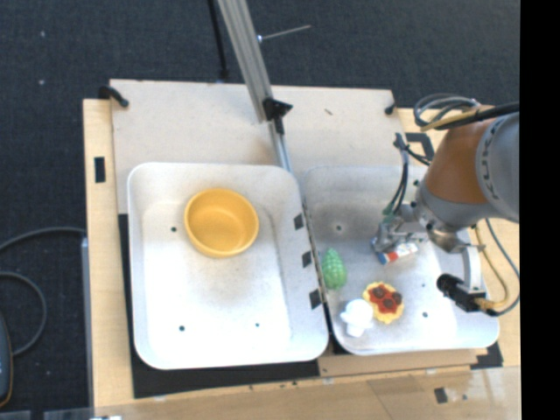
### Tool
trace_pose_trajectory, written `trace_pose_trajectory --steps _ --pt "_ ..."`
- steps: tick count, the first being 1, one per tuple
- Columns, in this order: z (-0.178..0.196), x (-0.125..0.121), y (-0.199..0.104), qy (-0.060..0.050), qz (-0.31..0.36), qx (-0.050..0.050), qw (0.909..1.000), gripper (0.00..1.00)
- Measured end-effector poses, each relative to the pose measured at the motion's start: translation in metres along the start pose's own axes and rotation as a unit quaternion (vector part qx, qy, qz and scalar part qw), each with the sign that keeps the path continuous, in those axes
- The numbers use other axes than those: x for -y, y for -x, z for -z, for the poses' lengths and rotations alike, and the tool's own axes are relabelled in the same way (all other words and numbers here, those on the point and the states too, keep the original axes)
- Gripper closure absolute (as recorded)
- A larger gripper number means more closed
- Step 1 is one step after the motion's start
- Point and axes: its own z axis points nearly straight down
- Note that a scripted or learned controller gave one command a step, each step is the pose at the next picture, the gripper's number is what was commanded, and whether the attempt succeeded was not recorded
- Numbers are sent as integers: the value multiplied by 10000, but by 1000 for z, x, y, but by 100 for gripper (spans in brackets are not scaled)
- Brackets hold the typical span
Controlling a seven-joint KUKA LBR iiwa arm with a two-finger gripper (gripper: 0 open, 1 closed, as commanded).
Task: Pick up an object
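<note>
A pale wooden bench (101, 261) stands on dark carpet (52, 33) – a metal pole (249, 51) slants across its top board (341, 129), black cables (22, 269) looping at left

1. My workspace is brightly and evenly lit from above; nothing sits in deep shade.
2. The two white bins, left (157, 322) and right (455, 335), look washed out, their rims nearly blown to flat white.
3. Shadows are soft and short: a faint grey smudge lies in the right bin beside my gripper (391, 246).
4. The dark floor (52, 42) keeps little detail.
5. The picture is slightly soft and grainy; small things in the right bin blur at their edges.
6. The yellow bowl (221, 222) shows no hard glare.
</note>
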Motion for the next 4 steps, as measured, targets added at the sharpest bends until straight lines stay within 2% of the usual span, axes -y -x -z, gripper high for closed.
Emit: trace_pose_trajectory --steps 1,2,3,4 --pt "64 1 0 -34 47 -29 10000 100" --pt "109 -2 1 -34 55 -28 10000 100" --pt "107 10 -52 -63 63 -37 10000 100" --pt "121 10 -104 -52 80 -45 9999 100"
